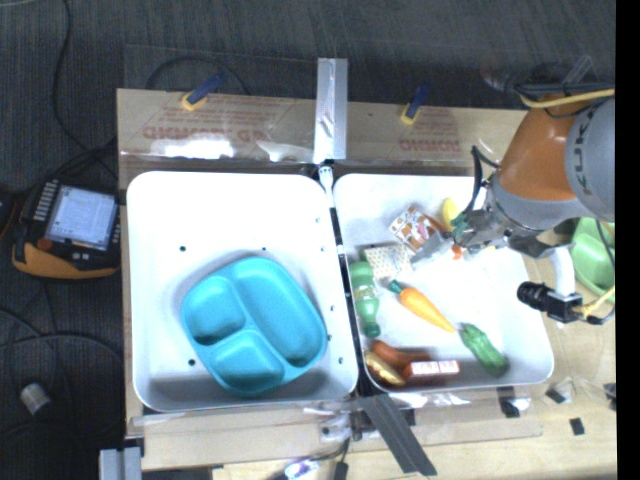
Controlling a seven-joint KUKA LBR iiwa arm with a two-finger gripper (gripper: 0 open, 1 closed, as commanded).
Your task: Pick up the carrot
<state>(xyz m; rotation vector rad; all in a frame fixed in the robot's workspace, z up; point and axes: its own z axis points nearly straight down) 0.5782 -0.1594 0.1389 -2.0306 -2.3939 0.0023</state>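
Observation:
The carrot [424, 307] is orange-yellow with a green top and lies aslant near the middle of the right bin [520, 313]. The gripper [462, 240] hangs over the bin's upper middle, up and to the right of the carrot and apart from it. Its grey arm with the orange band [535, 163] comes in from the right. Nothing shows between the gripper and the carrot.
Around the carrot lie a green bottle-like item [363, 293], a green pickle [483, 346], a hot dog with a red pack [405, 365], a snack packet [413, 227] and a yellow piece [450, 209]. A blue divided plate [252, 322] sits in the left bin [160, 208].

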